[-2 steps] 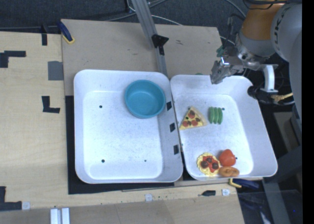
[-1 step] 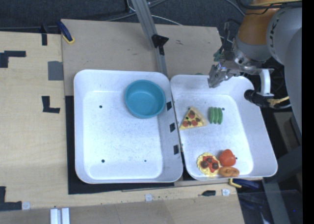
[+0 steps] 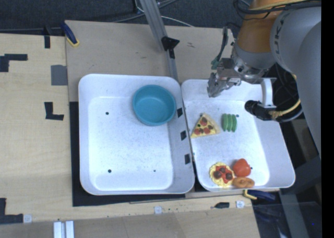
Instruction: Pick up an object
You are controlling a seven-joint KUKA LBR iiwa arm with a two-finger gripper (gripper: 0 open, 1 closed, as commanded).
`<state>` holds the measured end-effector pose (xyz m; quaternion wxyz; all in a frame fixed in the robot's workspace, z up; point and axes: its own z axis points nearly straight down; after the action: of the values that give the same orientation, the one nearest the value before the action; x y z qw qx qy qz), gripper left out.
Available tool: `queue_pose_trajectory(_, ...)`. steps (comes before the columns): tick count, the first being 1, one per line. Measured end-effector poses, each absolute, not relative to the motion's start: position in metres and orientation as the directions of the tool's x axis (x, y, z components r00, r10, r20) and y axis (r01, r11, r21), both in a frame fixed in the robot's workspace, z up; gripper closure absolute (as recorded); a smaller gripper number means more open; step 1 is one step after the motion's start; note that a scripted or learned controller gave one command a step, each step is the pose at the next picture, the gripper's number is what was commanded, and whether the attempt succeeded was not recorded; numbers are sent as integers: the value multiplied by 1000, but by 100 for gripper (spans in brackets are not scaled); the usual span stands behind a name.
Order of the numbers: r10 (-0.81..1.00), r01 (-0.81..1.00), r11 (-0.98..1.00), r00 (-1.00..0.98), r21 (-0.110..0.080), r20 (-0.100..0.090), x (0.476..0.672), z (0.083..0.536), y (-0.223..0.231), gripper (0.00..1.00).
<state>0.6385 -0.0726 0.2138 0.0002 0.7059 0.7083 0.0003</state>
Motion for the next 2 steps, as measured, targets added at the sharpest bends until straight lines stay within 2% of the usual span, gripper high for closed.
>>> queue_pose_trajectory(1,1000,1000,4,-4,-1,1,632,206,-20,100)
queue_pose_trajectory(2,1000,1000,4,-4,0,1,619,220,37,100)
